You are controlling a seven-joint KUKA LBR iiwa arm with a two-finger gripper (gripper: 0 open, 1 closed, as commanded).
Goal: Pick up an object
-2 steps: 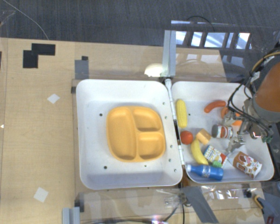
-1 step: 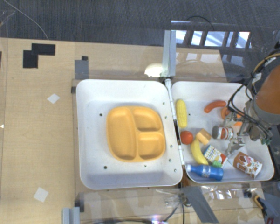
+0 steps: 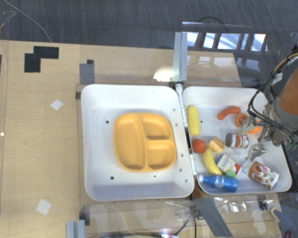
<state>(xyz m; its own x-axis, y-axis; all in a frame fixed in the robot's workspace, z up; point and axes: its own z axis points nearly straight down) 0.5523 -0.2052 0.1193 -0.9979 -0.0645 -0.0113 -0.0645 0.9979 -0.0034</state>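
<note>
Nearest the camera, in the right bin (image 3: pixel 282 185), a blue bottle (image 3: pixel 219 183) lies along the front wall, with a small carton (image 3: pixel 226 163) and a brown-and-white carton (image 3: pixel 264 175) just behind. Next come a banana (image 3: pixel 210 161), a tomato (image 3: pixel 199 146), a cheese cube (image 3: pixel 216 145) and a can (image 3: pixel 237 141). The pincer (image 3: pixel 258 150) hangs right of the can; whether it is spread, I cannot tell. Farther back lie corn (image 3: pixel 193 120) and a sausage (image 3: pixel 229 112). The left bin (image 3: pixel 96 133) holds 1 yellow tray (image 3: pixel 144 142).
</note>
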